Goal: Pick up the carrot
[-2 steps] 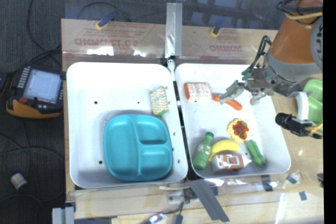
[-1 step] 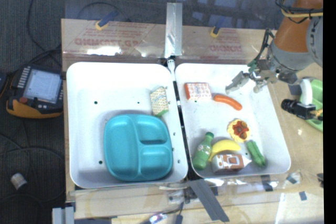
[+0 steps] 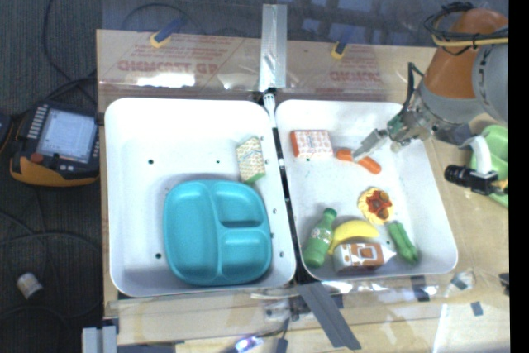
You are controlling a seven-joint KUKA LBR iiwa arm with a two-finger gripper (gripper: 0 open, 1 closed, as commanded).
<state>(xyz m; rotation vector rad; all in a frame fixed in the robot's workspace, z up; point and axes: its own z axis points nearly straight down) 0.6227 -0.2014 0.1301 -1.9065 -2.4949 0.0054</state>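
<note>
Camera view: carrot (image 3: pixel 361 161) in right bin (image 3: pixel 430 178); teal tray (image 3: pixel 218 232) in left bin (image 3: pixel 132 145).

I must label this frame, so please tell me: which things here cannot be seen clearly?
- Gripper, camera view: too small and blurred to tell open from shut, or whether it touches the carrot.
- Arm: cut off by the right edge.
- Box label: too small to read.
- Brown item: partly hidden behind the banana.
</note>
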